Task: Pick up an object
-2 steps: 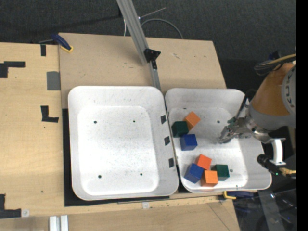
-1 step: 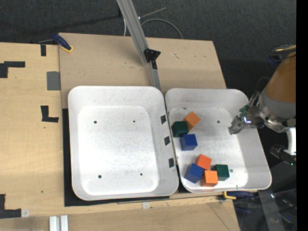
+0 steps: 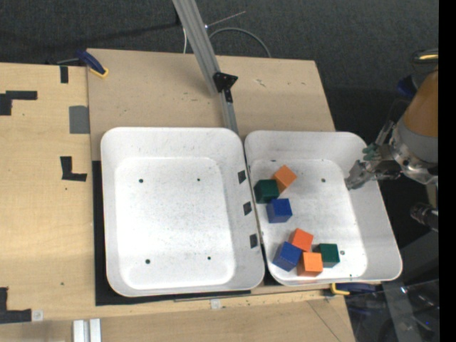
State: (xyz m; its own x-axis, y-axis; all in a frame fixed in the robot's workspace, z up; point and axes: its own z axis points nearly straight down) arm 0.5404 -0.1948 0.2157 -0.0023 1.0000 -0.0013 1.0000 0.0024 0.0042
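I can't tell from here whether the fingers are spread or closed; the gripper (image 3: 358, 174) is small and blurred at the right rim of the right bin (image 3: 370, 212), and I see nothing between its tips. It hangs over that rim, well apart from every block. Behind it the wrist and the orange band (image 3: 426, 105) run off to the right.

I'll take the right bin as my landmark. In its upper-left part sit three blocks close together: an orange block (image 3: 285, 177), a green block (image 3: 267, 189) touching it on the left, and a blue block (image 3: 280, 209) just below those two. In the bin's lower middle is a second cluster: an orange cube (image 3: 302, 239), a blue cube (image 3: 288, 256) beside it, another orange one (image 3: 311, 263) and a dark green cube (image 3: 328, 254) nearest the bin's right wall. The left bin (image 3: 171, 212) lies against the right bin's left edge.

I judge the blocks light, rigid and probably smooth-faced, so they should take a firm pinch across two flat opposite sides without damage, though they may skid if caught on a corner. The dark green cube looks the easiest target: its right side is free, leaving room for a finger.
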